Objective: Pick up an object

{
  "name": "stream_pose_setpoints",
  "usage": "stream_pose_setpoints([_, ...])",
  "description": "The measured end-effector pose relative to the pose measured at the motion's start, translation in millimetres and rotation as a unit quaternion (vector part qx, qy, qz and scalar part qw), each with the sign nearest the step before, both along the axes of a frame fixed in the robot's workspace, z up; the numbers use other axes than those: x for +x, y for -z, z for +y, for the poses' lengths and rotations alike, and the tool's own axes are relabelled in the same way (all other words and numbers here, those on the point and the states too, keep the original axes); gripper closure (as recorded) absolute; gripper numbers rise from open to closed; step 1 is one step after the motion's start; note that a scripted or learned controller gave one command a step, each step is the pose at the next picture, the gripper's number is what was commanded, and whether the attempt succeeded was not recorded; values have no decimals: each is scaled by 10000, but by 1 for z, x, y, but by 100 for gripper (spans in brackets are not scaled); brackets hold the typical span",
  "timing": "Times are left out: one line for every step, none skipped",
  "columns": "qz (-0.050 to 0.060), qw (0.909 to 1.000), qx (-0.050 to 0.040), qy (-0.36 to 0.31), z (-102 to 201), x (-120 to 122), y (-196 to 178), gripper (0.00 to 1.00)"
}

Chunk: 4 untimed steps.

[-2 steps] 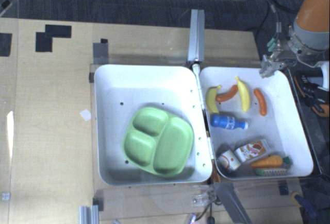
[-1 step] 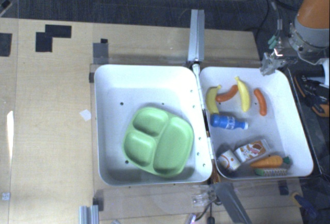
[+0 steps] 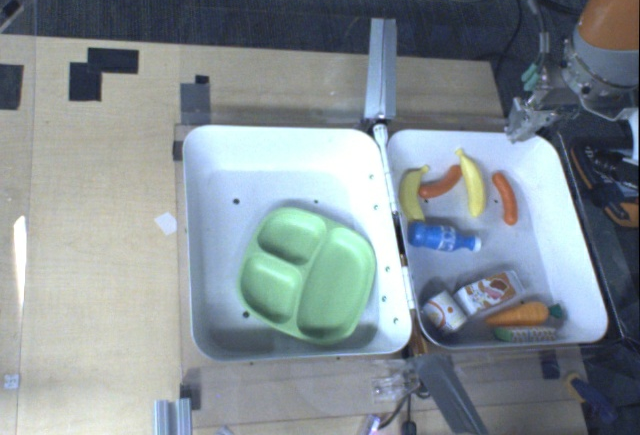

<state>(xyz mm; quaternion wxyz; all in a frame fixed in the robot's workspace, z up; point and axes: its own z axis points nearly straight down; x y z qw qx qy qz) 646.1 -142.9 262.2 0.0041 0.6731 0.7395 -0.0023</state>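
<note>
Left of the metal divider post, the left bin holds a green sectioned plate lying flat toward its near side. Right of that post, the right bin holds two yellow bananas, with an orange-red sausage between them and a second sausage further right. Nearer than these lies a blue bottle on its side, then a small carton, a can and a carrot. Far right of the post, the gripper hangs over the right bin's far corner, holding nothing; whether it is open or closed cannot be made out.
</note>
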Motion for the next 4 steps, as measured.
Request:
stream_pose_setpoints([-4, 10000, -11, -42, 1, 2, -8, 100])
stream_pose_setpoints([-6, 10000, -22, -80, 2, 5, -16, 100])
stream_pose_setpoints([-10, 9999, -33, -117, 3, 7, -24, 100])
stream_pose_setpoints([-15, 9999, -44, -151, 3, 9, -32, 100])
